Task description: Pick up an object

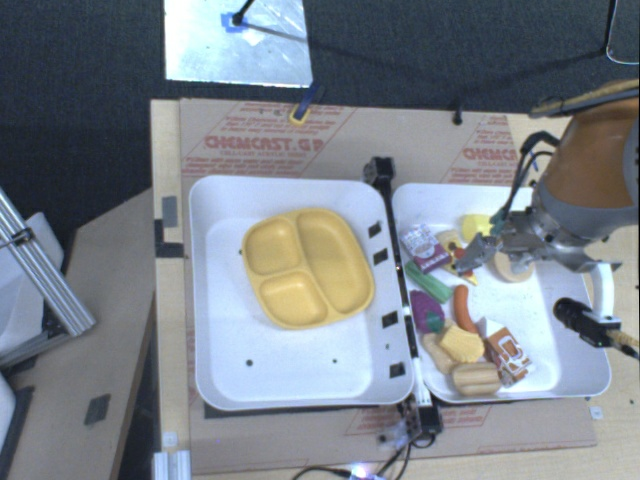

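The pincer [478,256] hangs low over the far part of the right bin [585,368], its dark fingers blurred against the clutter, so I cannot tell whether they stand apart or closed, and nothing shows between them. It seems set there because that bin holds all the loose toys, so any pick starts here. Just below it lies a red sausage [463,307], its long axis running roughly near to far. Beside that, a green piece [428,283] slants toward the divider, and a purple one [428,312] sits next to it. Nearer the front edge rest a yellow wedge [461,345] and a bread roll [474,378]. The left bin [215,298] carries a yellow divided tray [305,267], lying flat and slightly turned.
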Controlling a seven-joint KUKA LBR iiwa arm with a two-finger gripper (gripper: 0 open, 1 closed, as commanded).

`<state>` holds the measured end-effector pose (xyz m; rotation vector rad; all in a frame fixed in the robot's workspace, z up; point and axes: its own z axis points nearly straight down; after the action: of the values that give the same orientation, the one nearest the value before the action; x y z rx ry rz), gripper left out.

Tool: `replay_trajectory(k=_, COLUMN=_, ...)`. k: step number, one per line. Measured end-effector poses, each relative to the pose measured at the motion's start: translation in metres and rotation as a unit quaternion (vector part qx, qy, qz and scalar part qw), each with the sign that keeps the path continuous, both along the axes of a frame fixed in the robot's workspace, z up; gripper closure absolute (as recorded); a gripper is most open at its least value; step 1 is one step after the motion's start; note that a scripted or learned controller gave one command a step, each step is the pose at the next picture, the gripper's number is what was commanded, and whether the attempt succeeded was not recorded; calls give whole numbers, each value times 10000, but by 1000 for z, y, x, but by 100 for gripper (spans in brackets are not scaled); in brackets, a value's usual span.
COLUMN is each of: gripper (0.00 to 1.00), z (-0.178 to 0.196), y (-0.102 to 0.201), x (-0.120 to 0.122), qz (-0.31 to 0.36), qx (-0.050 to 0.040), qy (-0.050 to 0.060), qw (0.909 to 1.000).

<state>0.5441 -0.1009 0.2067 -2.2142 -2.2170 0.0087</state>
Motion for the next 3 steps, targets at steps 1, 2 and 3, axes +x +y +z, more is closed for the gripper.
replay_trajectory(k=1, gripper=0, z=5, y=0, x=3, qz=11, qx=-8, qy=-56, qw=10000)
replay_trajectory(k=2, gripper=0, z=-38, y=6, x=3, qz=4, qx=-4, qy=-33, qw=10000)
replay_trajectory(k=3, gripper=0, z=-100, y=3, x=3, qz=-1, qx=-4, qy=-24, qw=10000)
